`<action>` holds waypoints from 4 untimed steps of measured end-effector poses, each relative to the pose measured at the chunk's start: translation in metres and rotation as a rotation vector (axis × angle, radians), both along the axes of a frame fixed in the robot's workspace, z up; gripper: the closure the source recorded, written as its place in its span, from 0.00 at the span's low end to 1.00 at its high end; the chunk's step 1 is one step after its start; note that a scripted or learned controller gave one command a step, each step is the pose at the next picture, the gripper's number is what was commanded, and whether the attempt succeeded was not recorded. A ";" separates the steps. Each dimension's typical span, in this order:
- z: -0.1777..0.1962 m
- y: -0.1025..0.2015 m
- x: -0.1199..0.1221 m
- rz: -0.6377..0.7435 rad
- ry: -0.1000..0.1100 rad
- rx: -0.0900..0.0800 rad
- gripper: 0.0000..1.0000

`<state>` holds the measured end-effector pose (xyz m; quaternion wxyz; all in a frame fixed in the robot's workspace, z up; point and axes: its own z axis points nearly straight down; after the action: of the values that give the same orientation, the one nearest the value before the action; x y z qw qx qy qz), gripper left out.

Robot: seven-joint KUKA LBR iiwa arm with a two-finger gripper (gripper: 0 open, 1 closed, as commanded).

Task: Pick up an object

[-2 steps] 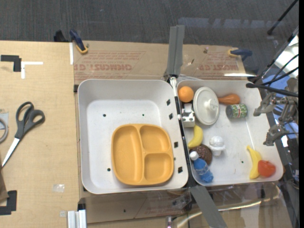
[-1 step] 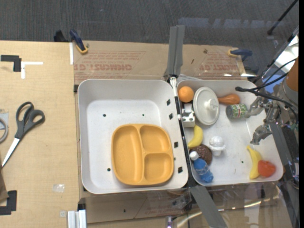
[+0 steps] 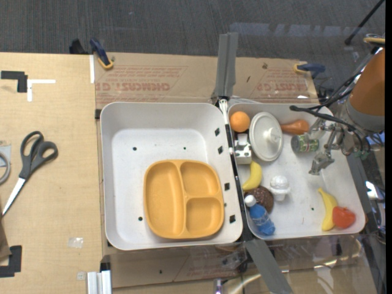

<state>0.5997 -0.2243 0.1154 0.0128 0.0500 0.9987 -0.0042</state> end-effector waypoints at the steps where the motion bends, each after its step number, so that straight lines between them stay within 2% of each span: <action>1: -0.019 0.023 0.014 -0.116 0.015 0.008 0.00; 2: -0.021 0.003 -0.006 -0.162 0.018 0.010 0.00; 3: -0.023 0.003 -0.073 -0.281 0.022 0.013 0.00; 4: -0.014 0.004 -0.071 -0.276 0.019 0.011 1.00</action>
<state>0.5284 -0.2207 0.1019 0.0023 0.1868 0.9824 -0.0007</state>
